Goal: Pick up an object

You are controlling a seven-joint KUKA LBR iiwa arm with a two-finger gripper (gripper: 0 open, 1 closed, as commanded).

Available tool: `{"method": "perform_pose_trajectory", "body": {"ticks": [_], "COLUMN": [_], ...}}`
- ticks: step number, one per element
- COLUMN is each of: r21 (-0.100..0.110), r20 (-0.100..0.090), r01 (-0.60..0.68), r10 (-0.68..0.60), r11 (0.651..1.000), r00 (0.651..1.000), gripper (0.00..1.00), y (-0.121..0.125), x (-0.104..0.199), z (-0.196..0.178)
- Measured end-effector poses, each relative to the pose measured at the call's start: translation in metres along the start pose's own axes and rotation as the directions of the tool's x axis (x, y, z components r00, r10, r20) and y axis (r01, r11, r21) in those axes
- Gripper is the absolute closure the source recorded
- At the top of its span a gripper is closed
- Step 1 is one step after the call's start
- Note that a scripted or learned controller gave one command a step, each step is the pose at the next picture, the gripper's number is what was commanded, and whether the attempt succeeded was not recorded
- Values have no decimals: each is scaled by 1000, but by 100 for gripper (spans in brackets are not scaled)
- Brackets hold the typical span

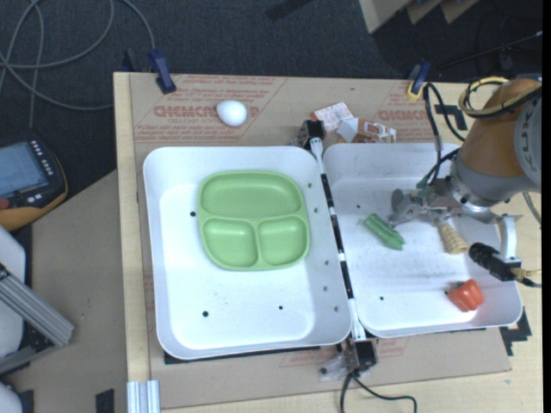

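My gripper (402,206) reaches in from the right and hangs low over the upper middle of the right bin (413,317). A green pod-shaped object (383,231) lies just below and left of the gripper tip, apart from it. Under the wrist lies a tan, cork-like piece (452,236). Near the bin's front right corner sits an orange-red object (466,296). Nothing shows between the gripper's tips.
The left bin (172,308) holds a green divided plate (254,218). On the bench behind the bins lie a white egg-shaped ball (231,112) and some crumpled wrappers (344,123). Blue clamps (160,69) (418,77) grip the board's back edge.
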State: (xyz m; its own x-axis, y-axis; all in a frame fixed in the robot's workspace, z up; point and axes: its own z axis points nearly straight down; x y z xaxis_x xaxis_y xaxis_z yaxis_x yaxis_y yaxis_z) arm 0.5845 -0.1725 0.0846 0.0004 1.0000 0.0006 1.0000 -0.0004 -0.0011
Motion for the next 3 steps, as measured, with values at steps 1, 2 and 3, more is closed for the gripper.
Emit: {"method": "perform_pose_trajectory", "body": {"ticks": [1, 2, 3], "r21": [-3, -6, -5], "r20": [0, 3, 0], "r01": [3, 3, 3], "r10": [-3, -3, -3], "r11": [1000, 1000, 1000], "r00": [1000, 1000, 1000], "gripper": [0, 100, 100], "y": [83, 83, 67], "x": [43, 42, 118], "z": [-4, -15, -101]}}
